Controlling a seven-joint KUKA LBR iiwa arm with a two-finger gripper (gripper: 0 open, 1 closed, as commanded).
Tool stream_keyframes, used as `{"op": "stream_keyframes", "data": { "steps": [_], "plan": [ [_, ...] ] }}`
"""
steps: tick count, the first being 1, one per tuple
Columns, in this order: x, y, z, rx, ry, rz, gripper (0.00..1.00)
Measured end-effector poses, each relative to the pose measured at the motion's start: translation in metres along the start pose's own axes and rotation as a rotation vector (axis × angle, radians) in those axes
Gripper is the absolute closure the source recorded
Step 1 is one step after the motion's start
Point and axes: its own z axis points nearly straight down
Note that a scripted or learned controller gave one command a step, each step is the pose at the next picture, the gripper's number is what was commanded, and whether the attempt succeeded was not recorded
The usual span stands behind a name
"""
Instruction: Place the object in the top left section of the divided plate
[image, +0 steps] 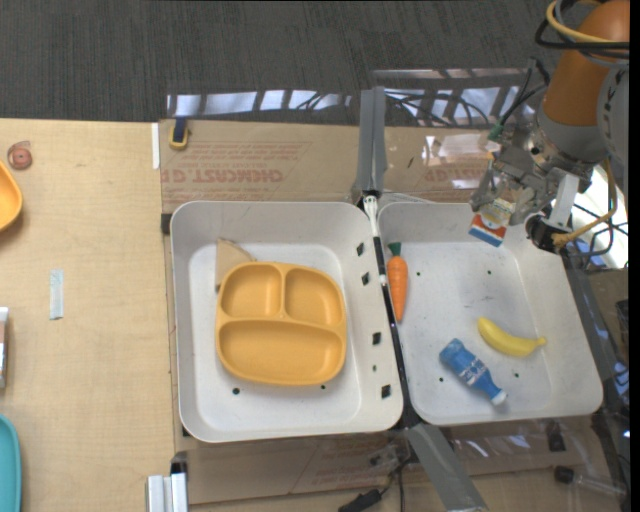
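- Your gripper (503, 208) hangs over the far right corner of the right bin (560, 400), and a small white, red and blue carton (489, 228) sits at its tip; it looks pinched there, so you can judge the gripper closed on it, though the view is cluttered at that spot
- You have the carton lifted clear of the bin floor, above the far edge, well apart from the plate
- Your target, the orange divided plate (281, 324), lies in the left bin (190, 330); all three of its sections are bare, with the top left section nearest the far left corner of that bin
- You can see a carrot (397, 286) along the left wall of the right bin, and a banana (511, 338) and a blue bottle (470, 369) nearer the front; none of them blocks the way across
- You are, by this reading, past the pick-up only: the carry over the divider between the bins, the lowering above the top left section and the release are all left to do
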Motion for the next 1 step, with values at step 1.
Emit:
{"op": "stream_keyframes", "data": {
  "steps": [1],
  "plan": [
    [0.0588, -0.0529, -0.0505, -0.001, 0.001, -0.050, 1.00]
  ]
}}
